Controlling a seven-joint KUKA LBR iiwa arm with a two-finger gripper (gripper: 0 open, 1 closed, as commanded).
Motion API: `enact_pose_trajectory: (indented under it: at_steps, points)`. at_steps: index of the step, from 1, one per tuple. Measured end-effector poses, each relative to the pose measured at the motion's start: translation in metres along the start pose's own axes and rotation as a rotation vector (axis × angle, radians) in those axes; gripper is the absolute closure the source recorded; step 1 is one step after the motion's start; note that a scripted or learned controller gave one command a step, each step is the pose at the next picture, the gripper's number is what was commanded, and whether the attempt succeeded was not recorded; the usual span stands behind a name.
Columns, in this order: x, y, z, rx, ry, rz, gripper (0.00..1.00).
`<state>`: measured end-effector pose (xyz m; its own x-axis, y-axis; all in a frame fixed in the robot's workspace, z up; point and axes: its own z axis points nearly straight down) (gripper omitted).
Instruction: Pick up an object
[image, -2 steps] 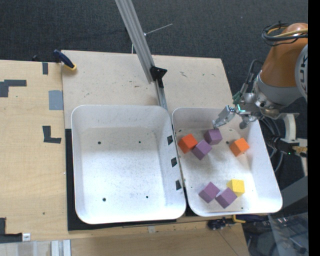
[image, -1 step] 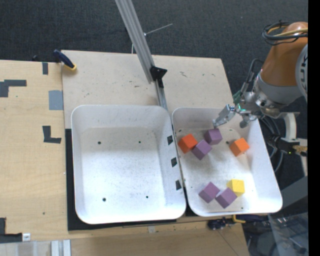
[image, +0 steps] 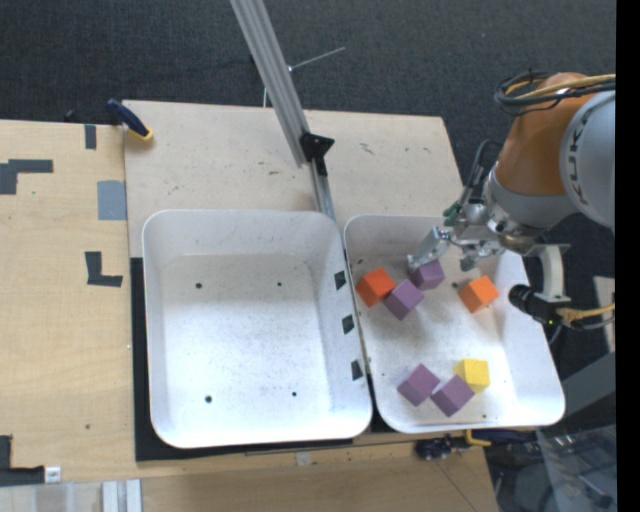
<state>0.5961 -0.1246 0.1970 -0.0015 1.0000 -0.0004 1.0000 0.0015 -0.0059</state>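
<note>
Purple cube (image: 429, 273) sits in the right bin (image: 530, 390) near its far end, directly under the gripper (image: 452, 252), whose fingers stand apart, one on each side above it without clamping it. A second purple cube (image: 404, 298) touches it, with an orange cube (image: 376, 286) just beside that. Another orange cube (image: 479, 292) lies nearby. Toward the near rim: two purple cubes (image: 418, 384) (image: 452, 395) and a yellow cube (image: 473, 373) (clustered together). The left bin (image: 160, 300) adjoins.

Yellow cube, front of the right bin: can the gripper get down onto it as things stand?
Probably yes. The yellow cube is open from above, but a purple cube touches its near-left side, so finger room there looks tight. The gripper is over the bin's far end.
</note>
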Motion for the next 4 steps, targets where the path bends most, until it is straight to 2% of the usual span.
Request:
enact_pose_trajectory:
  at_steps: [1, 2, 3, 4]
  points:
    - [0.0, -0.002, 0.065, 0.003, 0.0, 0.001, 0.0]
    - [0.0, 0.005, 0.082, -0.025, -0.004, 0.0, 0.0]
    - [0.001, 0.005, 0.074, -0.025, -0.001, -0.001, 1.0]
    - [0.008, 0.009, 0.013, -0.01, 0.0, -0.001, 1.0]
